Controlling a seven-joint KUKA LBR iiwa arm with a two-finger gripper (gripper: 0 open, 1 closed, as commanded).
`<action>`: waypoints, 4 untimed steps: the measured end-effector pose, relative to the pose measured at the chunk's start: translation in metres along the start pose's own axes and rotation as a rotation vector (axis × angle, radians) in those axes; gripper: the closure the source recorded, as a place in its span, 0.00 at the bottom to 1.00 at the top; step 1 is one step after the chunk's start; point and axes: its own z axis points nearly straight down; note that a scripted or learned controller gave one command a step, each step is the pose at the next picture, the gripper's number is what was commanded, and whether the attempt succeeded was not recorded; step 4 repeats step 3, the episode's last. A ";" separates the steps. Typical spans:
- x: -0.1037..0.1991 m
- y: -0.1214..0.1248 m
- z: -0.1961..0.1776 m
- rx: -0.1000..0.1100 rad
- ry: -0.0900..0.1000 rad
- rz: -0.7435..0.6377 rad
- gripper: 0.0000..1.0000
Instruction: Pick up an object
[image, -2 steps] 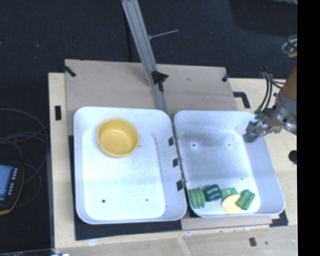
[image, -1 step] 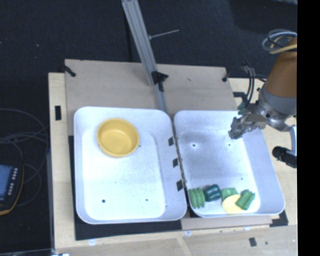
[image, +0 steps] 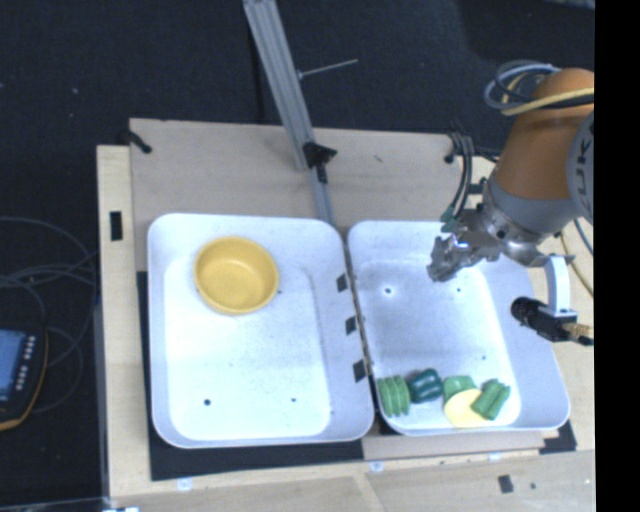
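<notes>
From the camera view, the right-hand shallow white plastic bin serves as the landmark. The grey arm with its orange band reaches in over that bin's far right edge, and the claw hangs above the bin's far half, over bare white floor. Whether the claw is released or clenched cannot be told from here, since its tip is dark and blurred; nothing is seen held in it.

The likely things to pick lie huddled at the near edge of the same bin: a ribbed green plastic piece, a dark green rounded block, a light green block, a pale yellow disc-like piece and a green cylinder-like piece, all touching or just beside one another. The claw is well apart from them. In the other shallow white bin, left of the landmark, a round yellow plastic bowl sits toward the far side, alone.

I judge the step to be the approach, with no grasp made. The next move calls for travelling toward the near edge, settling over one piece, and descending; the crowding and the bin wall could spoil the grip
</notes>
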 end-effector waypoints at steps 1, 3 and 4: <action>0.057 0.010 -0.005 0.001 0.000 0.000 1.00; 0.151 0.026 0.010 0.002 0.000 0.001 1.00; 0.151 0.026 0.010 0.002 0.000 0.001 1.00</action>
